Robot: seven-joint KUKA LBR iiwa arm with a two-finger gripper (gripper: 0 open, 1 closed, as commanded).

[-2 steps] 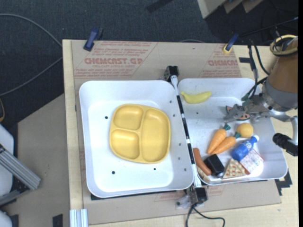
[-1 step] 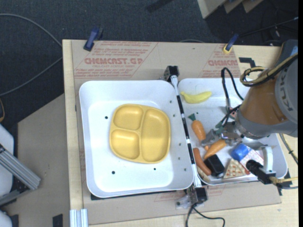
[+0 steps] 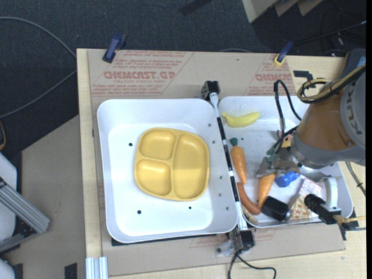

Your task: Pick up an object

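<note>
Here I see the table (image 3: 87, 156) carrying two bins. The left bin (image 3: 116, 214) holds only a yellow plate (image 3: 172, 163), so I judge it a drop spot. My arm (image 3: 328, 129) reaches into the right bin (image 3: 256, 104), where the clutter lies. The pincer (image 3: 278, 163) hangs low over a carrot (image 3: 265, 189) and blue piece (image 3: 286, 179); its state I cannot tell. A banana (image 3: 240, 119) lies far, another carrot (image 3: 238, 164) left.

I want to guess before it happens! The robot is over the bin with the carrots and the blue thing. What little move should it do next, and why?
Probably a short drop straight down. The gripper hangs low in the right bin, just above the blue object and the small carrot. Nothing visibly sits between its fingers, so lowering onto one of them seems the likely step before closing.
</note>
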